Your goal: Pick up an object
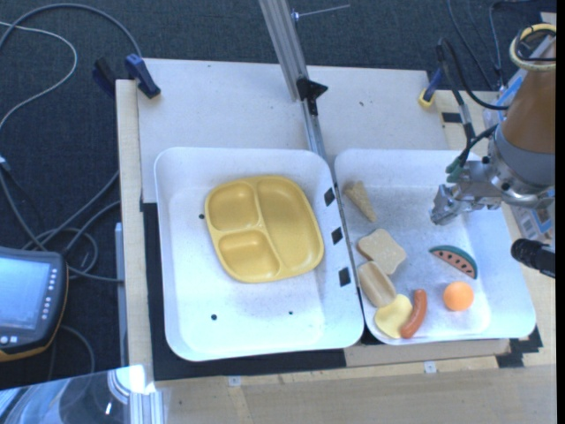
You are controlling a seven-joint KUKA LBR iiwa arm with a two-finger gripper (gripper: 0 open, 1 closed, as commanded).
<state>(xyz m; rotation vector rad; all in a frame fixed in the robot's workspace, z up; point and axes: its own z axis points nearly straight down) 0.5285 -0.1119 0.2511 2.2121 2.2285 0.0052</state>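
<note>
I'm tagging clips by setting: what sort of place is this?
Likely a robotics lab: a bench with two white bins, toy food such as a watermelon slice, and loose cables on dark carpet.

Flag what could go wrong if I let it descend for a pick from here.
The end effector hovers over bare floor of the right bin, so it may close on nothing. The watermelon slice lies flat and may slip out. The sausage touches the banana, so a grasp there could drag both.
</note>
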